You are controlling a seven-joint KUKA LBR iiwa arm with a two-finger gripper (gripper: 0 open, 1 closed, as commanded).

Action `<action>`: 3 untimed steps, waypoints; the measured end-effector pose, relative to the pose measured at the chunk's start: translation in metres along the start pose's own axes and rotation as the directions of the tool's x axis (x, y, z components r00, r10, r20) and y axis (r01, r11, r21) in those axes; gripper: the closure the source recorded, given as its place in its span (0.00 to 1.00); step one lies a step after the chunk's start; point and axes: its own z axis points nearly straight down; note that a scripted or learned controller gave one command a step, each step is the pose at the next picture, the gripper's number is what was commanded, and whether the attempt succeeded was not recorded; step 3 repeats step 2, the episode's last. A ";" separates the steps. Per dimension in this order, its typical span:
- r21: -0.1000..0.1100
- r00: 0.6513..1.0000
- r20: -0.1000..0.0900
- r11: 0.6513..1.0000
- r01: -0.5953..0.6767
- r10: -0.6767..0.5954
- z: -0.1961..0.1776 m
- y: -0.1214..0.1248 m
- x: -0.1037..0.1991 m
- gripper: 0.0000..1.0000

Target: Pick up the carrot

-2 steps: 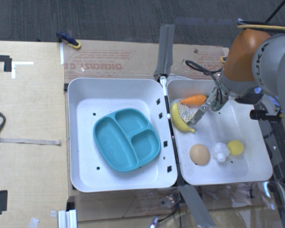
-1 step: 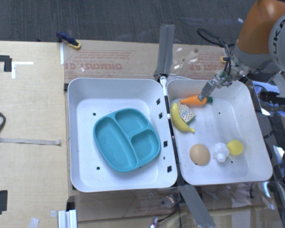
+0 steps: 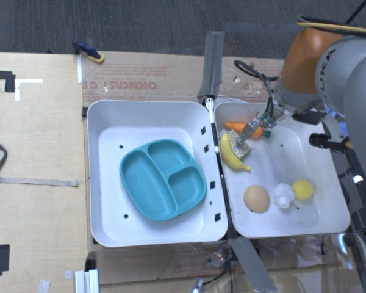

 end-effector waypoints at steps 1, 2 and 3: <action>-0.002 1.000 0.003 1.000 0.004 -0.004 -0.011 0.001 -0.001 1.00; 0.008 0.994 -0.005 0.994 -0.110 0.110 -0.155 0.014 0.021 1.00; 0.008 0.994 -0.005 0.994 -0.110 0.110 -0.155 0.014 0.021 1.00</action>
